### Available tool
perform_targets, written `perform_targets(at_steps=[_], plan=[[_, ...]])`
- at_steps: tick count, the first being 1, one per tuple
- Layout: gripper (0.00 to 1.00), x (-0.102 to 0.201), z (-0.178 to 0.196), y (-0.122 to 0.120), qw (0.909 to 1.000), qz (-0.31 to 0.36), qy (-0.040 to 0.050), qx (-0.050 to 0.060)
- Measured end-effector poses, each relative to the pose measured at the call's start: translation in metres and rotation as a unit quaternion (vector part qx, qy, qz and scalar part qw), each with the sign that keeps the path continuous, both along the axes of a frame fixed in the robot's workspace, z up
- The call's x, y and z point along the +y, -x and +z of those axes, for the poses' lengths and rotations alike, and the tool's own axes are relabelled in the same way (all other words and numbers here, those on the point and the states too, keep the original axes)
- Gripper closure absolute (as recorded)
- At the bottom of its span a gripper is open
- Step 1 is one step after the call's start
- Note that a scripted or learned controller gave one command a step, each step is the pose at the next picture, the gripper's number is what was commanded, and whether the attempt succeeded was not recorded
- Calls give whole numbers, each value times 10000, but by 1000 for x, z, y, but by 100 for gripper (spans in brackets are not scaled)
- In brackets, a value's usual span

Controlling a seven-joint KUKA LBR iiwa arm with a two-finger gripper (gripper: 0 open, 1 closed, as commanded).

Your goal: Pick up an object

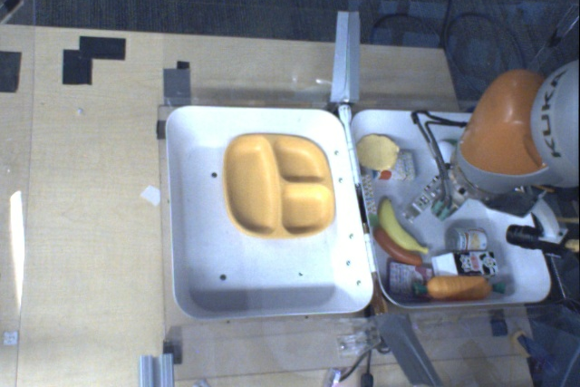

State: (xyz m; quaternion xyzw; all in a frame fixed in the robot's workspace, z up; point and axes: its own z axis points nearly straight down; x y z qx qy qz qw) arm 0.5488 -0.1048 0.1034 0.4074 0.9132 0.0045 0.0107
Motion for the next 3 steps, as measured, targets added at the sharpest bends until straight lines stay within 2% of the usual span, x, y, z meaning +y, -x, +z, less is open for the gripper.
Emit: perform_targets(at_steps=[1,2,3], plan=[[0,-4,2,-1,10000,-23,30,-26],[0,12,22,-56,9984,-553,-8,74],[0,69,83,-1,9999,-65,-7,79]])
